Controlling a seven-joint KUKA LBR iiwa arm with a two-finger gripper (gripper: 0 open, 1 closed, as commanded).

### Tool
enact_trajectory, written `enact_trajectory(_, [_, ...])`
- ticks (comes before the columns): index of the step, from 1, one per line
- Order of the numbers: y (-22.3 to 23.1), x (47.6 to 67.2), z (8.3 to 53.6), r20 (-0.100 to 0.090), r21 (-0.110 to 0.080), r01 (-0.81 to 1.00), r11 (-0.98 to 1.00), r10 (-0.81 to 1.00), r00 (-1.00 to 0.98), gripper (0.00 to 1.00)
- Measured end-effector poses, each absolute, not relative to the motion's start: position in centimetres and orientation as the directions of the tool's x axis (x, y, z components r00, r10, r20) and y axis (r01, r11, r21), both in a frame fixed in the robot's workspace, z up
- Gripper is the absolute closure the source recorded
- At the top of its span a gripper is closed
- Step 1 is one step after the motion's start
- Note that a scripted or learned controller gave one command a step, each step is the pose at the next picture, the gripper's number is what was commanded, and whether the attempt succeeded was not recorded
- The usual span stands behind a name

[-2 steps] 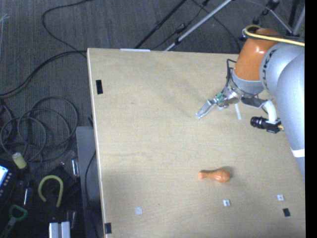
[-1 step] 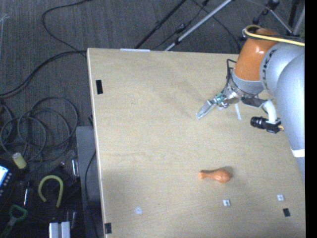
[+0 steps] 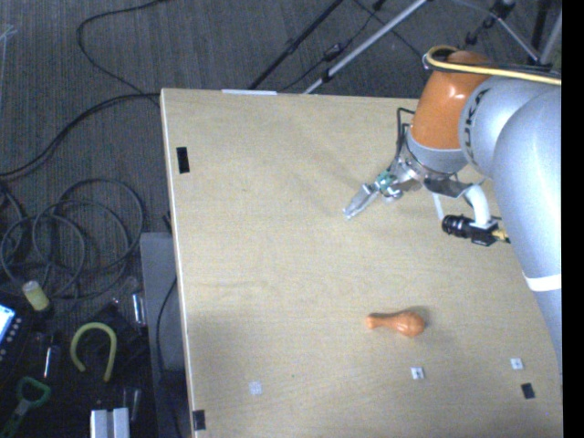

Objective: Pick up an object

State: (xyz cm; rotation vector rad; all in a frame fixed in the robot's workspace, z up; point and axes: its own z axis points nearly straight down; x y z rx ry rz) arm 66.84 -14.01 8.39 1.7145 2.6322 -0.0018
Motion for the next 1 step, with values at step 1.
enact_trajectory(1, [-13.93, 66.87, 9.3, -0.001, 0.0, 0.915, 0.405, 0.915, -0.405, 1.0])
